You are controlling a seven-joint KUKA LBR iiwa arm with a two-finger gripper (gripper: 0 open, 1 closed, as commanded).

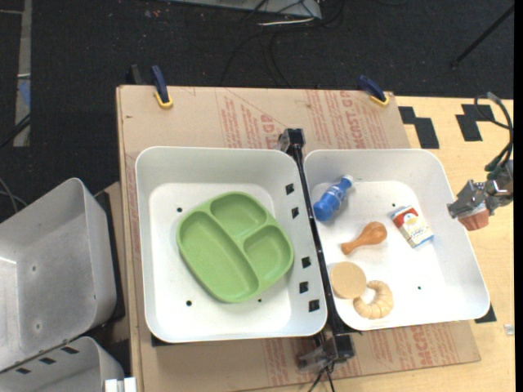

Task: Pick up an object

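The right bin (458, 243) holds a blue bottle (331, 199), a small red and white carton (412, 224), a brown drumstick (364, 238), a round tan disc (348, 280) and a curled pastry (375, 300). My gripper (474, 205) hangs at the far right, just outside the right bin's right rim, level with the carton. It is small in the camera view and I cannot make out how it stands. Nothing appears to be in it.
The left bin (155, 219) carries a green divided plate (235, 246). A black divider strip (306, 235) runs between the bins. A grey container (49, 268) stands off the bench at the left. Clamps (163, 94) hold the cardboard at the back.
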